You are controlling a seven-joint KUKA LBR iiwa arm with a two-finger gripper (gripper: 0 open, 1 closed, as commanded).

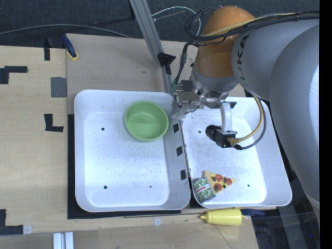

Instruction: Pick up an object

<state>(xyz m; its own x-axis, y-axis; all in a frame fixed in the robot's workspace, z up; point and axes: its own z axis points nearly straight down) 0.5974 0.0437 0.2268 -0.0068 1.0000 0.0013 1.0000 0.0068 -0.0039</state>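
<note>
Green bowl (pixel 147 120): round, pale green, upright, hollow facing up, plain inside. Sits in the left bin (pixel 98 191), toward its far right corner, close to the wall shared with the other bin. Otherwise bare white speckled floor there, with a few small dark dots.

Right bin (pixel 259 185): holds a pizza slice toy (pixel 219 181), yellow wedge with red spots, near the front left corner, tip pointing right. Touching its left end, a small green packet (pixel 203 189) with pale markings, lying flat against the dividing wall.

Between the two bins, a grey strip with small black squares along it.

Yellow bottle (pixel 224 217): lies on its side on the surface (pixel 31 154) just outside the front rim of the right bin, cap end pointing left.

Pincer (pixel 182 107): hangs below the orange band of the arm (pixel 270 51), over the far end of the dividing wall, just right of the bowl. Spread or pressed together: cannot tell, metal parts too cluttered. Nothing seen pinched in it.

Black fitting with a yellow cable (pixel 258 128) dangles from the wrist above the right bin's middle.
</note>
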